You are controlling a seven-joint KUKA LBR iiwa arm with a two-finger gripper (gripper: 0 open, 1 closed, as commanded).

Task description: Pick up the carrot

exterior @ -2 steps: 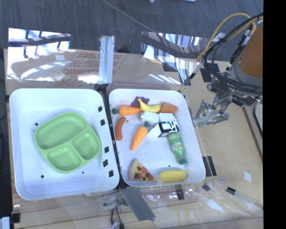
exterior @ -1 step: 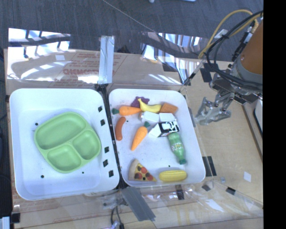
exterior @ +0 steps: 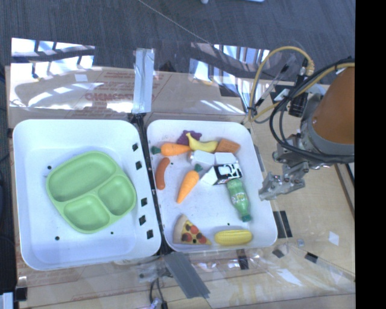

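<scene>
The carrot (exterior: pixel 187 185) lies in the middle of the right bin (exterior: pixel 260 199). It is tilted, with its green top up near a small white block (exterior: pixel 202 159) and its orange tip down to the left. A second carrot (exterior: pixel 174 149) lies flat near the far wall of the same bin. A brown-orange sausage (exterior: pixel 162 173) lies by the left wall. A yellow banana (exterior: pixel 201 144) sits at the far side, with something purple (exterior: pixel 192 137) behind it and an orange bread-like piece (exterior: pixel 227 145) just beside it. A black and white carton (exterior: pixel 225 172) lies next to the carrot's top, and a green bottle (exterior: pixel 239 198) lies just below the carton. A pizza slice (exterior: pixel 189 232) and a yellow corn-like piece (exterior: pixel 233 236) lie along the near wall.

The gripper (exterior: pixel 278 186) hangs outside the right bin, just past its right wall, over the wooden bench (exterior: pixel 313 223). Nothing is between its fingers. How far they are open cannot be told.

The left bin (exterior: pixel 30 181) holds a green plate (exterior: pixel 90 191) with three parts. Grey tape (exterior: pixel 141 81) runs down a flat brown cardboard sheet (exterior: pixel 90 90) behind the bins. The floor beyond is dark carpet (exterior: pixel 90 18).
</scene>
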